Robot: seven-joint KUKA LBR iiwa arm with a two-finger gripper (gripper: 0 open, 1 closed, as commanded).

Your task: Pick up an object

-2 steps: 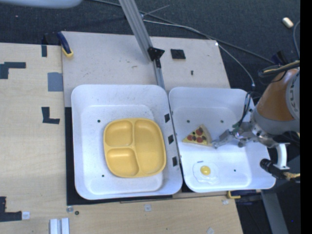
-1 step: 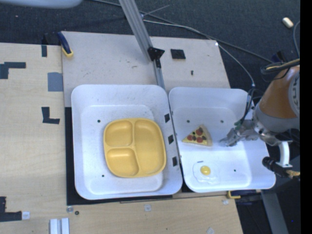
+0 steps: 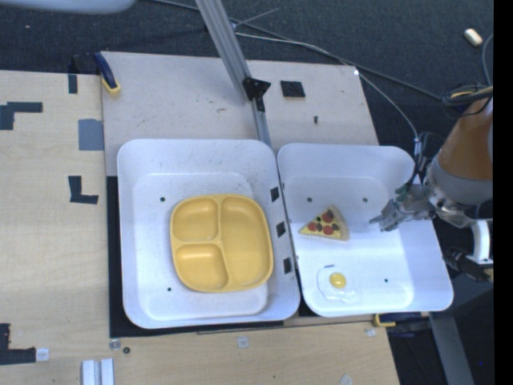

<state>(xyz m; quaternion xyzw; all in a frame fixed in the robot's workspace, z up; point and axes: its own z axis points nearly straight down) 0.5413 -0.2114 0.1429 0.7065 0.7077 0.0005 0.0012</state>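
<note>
Camera view: triangular pizza slice (image 3: 325, 224), red-dotted.

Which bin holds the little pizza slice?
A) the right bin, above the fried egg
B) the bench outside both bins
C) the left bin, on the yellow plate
A: the pizza slice lies on the floor of the right bin, with the fried egg nearer the front edge and the gripper off to its right; the yellow plate sits in the left bin.
</note>
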